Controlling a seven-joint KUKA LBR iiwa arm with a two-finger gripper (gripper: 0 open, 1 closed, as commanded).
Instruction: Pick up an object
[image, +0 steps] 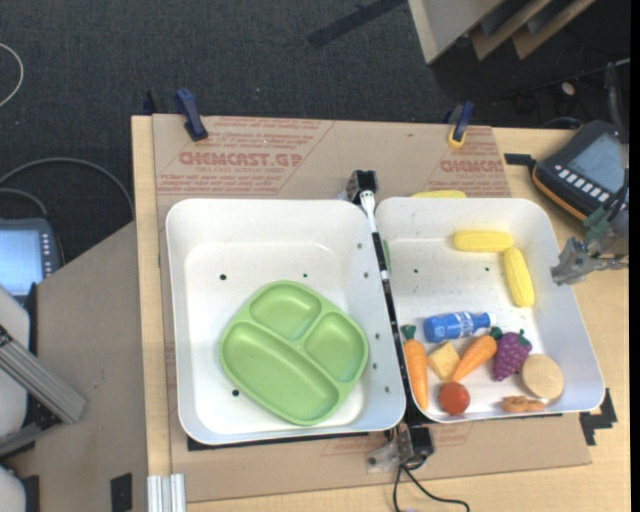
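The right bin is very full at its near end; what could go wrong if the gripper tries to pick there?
The carrots, cheese wedge, grapes and tomato lie packed together, so the gripper could push them aside or pinch two. The blue bottle lies on its side and may roll.

Both white bins (190, 300) smooth moulded plastic, slight sheen on rims. Green divided plate (292, 350) matt-to-satin plastic, smooth. Toy food glossy plastic: yellow corn cobs (484, 241), orange carrots (416, 372), red tomato (454, 398), purple grapes (511, 352) with bumpy surface. Blue bottle (455, 326) shiny. Bench top (300, 155) brown cardboard-like sheet, matt, printed red lettering. Blue clamps (190, 113) plastic-looking. Floor (150, 50) dark carpet, rough weave.
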